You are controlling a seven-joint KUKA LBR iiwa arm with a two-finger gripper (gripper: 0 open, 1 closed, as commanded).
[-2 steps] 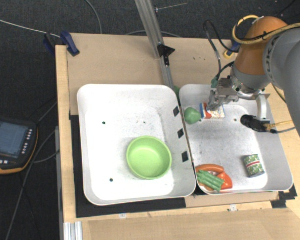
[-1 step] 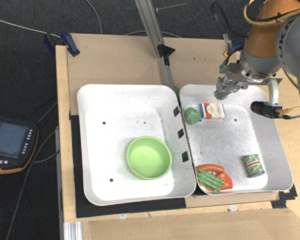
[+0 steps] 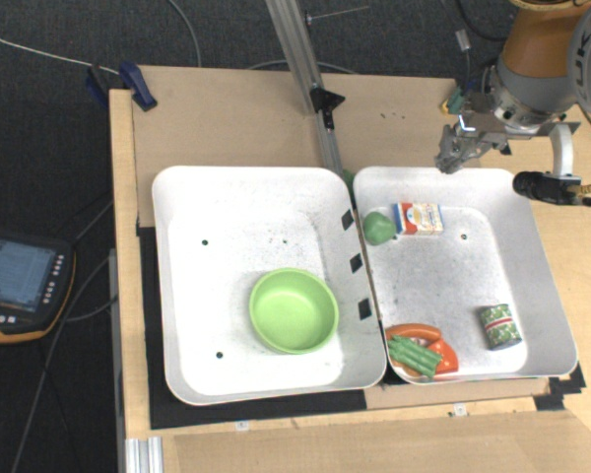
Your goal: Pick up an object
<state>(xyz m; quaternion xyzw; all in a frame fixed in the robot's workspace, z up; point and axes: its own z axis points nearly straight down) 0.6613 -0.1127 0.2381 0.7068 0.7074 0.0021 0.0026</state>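
Carton (image 3: 419, 218) lies at the right bin's (image 3: 532, 264) far side, and we judge our gripper (image 3: 456, 156), grip state unclear, hovers above the far rim, needing to descend toward it.

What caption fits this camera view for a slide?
Grey arm's tool above right white bin holding small carton; left bin holds green plastic bowl.

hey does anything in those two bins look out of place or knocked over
Mostly tidy. The green can in the right bin lies on its side, and the orange plate of green vegetables sits against that bin's near rim. The green bowl sits upright.
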